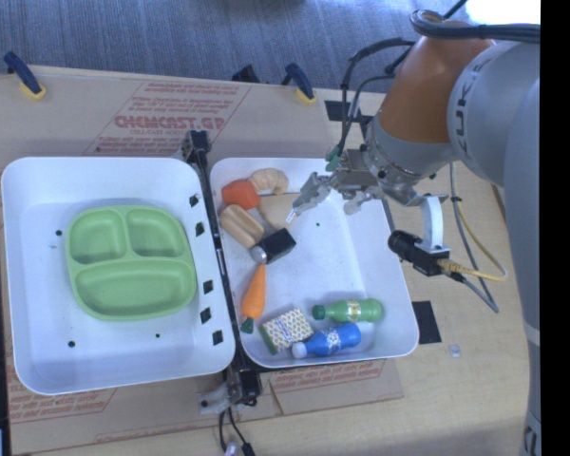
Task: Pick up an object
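Lower frame, right bin [385, 283]: a blue bottle [329, 341] lies on its side along the near wall, with a green bottle [350, 310] lying just beyond it and a small patterned box [286, 329] just to their left. All three look light. The bottles are smooth and round, and I judge they could roll or slip under a pinch unless taken across the body at mid-length.

Middle of that bin: a toy carrot [255, 294] lies close to the left wall, tip toward the top of the frame. Just above it sits a black-ended cylinder [253, 232], tan along its length. The carrot appears stiff and narrow, which suits a crosswise grasp at its thicker part.

Upper part of the bin: a red-orange round item [239, 195] and a pale bread-like piece [269, 180] lie near the far wall. Another pale item beside them is partly hidden.

The end effector [313, 194] hangs over this upper area, its fingers apart and nothing between them. No object is yet taken. The pale pieces lie nearest to it, and I judge them light and firm, best held across the narrow width.

Left bin [28, 255]: a green divided tray [131, 260] lies flat in it. Both bins rest on the desk [475, 359].
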Available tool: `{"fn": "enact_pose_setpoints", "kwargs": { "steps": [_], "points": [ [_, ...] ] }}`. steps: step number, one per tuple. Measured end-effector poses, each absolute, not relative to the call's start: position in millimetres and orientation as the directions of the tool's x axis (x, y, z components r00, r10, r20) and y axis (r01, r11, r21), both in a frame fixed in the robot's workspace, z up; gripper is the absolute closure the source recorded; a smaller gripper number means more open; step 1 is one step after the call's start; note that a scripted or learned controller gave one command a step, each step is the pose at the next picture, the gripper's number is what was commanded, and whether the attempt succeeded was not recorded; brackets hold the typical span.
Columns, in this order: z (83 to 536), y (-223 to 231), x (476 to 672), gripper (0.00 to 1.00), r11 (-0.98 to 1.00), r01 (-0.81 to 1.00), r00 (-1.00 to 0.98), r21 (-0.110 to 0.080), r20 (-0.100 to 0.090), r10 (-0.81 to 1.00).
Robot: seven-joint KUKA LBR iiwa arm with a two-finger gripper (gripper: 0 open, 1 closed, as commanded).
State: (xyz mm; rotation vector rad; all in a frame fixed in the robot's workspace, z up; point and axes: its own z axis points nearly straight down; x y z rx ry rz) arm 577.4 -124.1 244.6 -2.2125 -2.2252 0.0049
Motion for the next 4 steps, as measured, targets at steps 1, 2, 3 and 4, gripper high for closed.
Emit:
{"fn": "enact_pose_setpoints", "kwargs": {
  "steps": [1,2,3,4],
  "points": [
    [92.7,-117.6,528.1,0.00,0.007,1.000,-0.007,-0.005,0.001,1.000],
    [91.7,-125.8,584.6,0.00,0.006,1.000,-0.006,-0.003,0.001,1.000],
    [101.4,-125.4,584.5,1.00,0.010,1.000,-0.010,-0.007,0.001,1.000],
    [218.4,-66.3,558.1,1.00,0.007,1.000,-0.007,-0.002,0.001,1.000]
  ]
}}
